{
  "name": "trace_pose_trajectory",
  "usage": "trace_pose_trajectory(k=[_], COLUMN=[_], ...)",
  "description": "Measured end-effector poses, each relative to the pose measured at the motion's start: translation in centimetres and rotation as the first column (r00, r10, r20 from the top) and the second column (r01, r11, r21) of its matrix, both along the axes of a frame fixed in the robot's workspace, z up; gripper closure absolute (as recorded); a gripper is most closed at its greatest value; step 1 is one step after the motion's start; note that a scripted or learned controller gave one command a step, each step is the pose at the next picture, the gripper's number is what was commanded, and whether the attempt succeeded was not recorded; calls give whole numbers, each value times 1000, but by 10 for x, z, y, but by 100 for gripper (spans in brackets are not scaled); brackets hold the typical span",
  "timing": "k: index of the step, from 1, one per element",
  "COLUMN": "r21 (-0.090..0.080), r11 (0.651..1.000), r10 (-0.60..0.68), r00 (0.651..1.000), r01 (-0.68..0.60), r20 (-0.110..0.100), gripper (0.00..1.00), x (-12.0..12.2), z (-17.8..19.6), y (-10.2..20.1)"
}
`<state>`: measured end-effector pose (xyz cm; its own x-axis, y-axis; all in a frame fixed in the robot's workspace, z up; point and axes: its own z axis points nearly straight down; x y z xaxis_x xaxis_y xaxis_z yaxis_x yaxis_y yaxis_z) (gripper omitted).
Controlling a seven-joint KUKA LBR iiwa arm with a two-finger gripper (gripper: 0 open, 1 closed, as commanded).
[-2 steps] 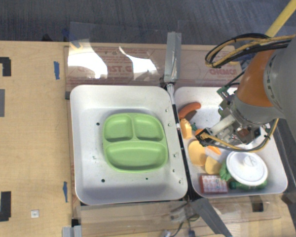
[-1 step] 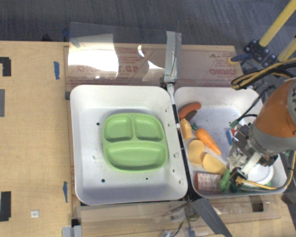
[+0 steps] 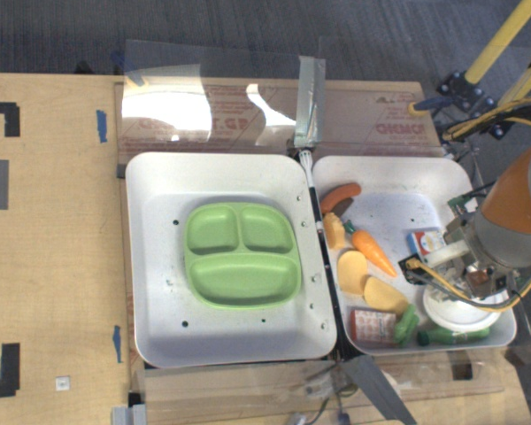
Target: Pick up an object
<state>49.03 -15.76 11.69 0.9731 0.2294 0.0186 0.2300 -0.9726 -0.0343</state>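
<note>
The right bin (image 3: 385, 173) holds several toy foods. There is a brown-red sausage (image 3: 341, 196), an orange carrot (image 3: 373, 251), yellow pieces (image 3: 353, 271) and a red-and-white packet (image 3: 372, 326). A green piece (image 3: 407, 324) and a white bowl (image 3: 451, 313) lie there too. My gripper (image 3: 444, 266) hangs low over the bin's right front part, just above the white bowl and right of the carrot. The grey arm with its orange band (image 3: 520, 193) comes in from the right. Cables and the wrist hide what lies under the gripper.
The left bin (image 3: 150, 237) holds a green divided plate (image 3: 242, 253). A small blue-and-red box (image 3: 422, 240) sits near the gripper. A clear panel (image 3: 212, 113) stands behind the bins. Yellow and black stand parts (image 3: 487, 69) are at the back right.
</note>
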Motion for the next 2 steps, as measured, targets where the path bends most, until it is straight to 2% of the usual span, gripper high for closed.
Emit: trace_pose_trajectory(k=[1,2], r21=[-9,-35], r11=[1000,999], r10=[0,-26], r00=[1000,1000], r01=[0,25], r20=[17,-8], gripper=[0,0], x=[5,7], z=[5,-29], y=[-2,60])
